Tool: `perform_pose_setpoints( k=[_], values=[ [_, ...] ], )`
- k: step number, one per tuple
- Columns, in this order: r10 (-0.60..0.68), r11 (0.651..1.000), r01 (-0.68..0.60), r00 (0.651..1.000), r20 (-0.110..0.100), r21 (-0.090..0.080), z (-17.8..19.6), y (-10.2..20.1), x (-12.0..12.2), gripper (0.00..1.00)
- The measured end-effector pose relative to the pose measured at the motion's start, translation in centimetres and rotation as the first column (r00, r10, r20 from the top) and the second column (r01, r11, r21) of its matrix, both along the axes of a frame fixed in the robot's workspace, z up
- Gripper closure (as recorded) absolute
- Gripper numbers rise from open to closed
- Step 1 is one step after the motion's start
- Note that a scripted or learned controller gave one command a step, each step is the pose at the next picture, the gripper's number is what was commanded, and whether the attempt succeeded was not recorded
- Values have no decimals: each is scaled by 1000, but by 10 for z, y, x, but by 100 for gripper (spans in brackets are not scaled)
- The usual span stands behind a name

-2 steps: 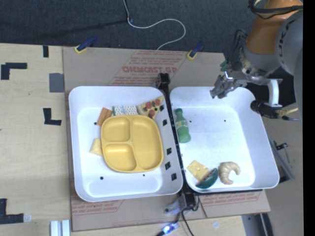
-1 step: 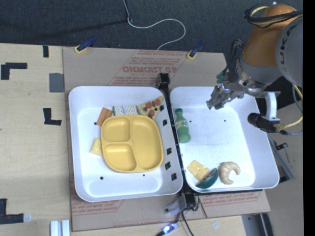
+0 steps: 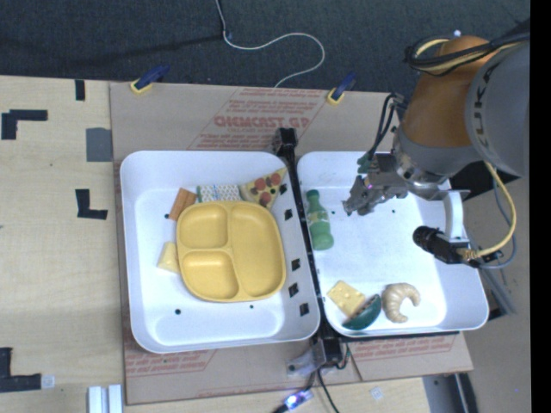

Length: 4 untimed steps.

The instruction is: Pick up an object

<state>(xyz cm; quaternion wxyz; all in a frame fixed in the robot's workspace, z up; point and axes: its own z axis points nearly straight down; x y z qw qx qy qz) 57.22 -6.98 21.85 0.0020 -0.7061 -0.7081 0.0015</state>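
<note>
My gripper (image 3: 360, 203) hangs over the upper middle of the right bin (image 3: 430, 269), its fingers slightly apart with nothing between them. A green bottle (image 3: 318, 222) lies to its left, near the divider between the bins. At the right bin's front sit a yellow cheese wedge (image 3: 346, 297), a dark green piece (image 3: 365, 313) and a tan croissant (image 3: 400, 301). The left bin (image 3: 151, 231) holds a yellow divided plate (image 3: 231, 249), with a pizza slice (image 3: 269, 185), an orange piece (image 3: 182, 203) and a pale yellow piece (image 3: 167, 257) around it.
The arm's grey body and orange band (image 3: 448, 101) loom over the right bin's back right corner. A black cable fitting (image 3: 435, 242) hangs above the bin's right side. Cardboard lies under both bins, with clips at its back edge.
</note>
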Motion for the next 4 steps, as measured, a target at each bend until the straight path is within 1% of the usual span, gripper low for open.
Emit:
perform_pose_setpoints(
  k=[1,2,3,4],
  values=[
    [-1,1000,1,1000,-1,0,-3,24,-49,100],
    [-1,1000,1,1000,0,0,-2,41,-70,100],
    [0,1000,0,1000,4,0,16,48,-66,100],
    [-1,1000,1,1000,3,0,15,44,-64,100]
  ],
)
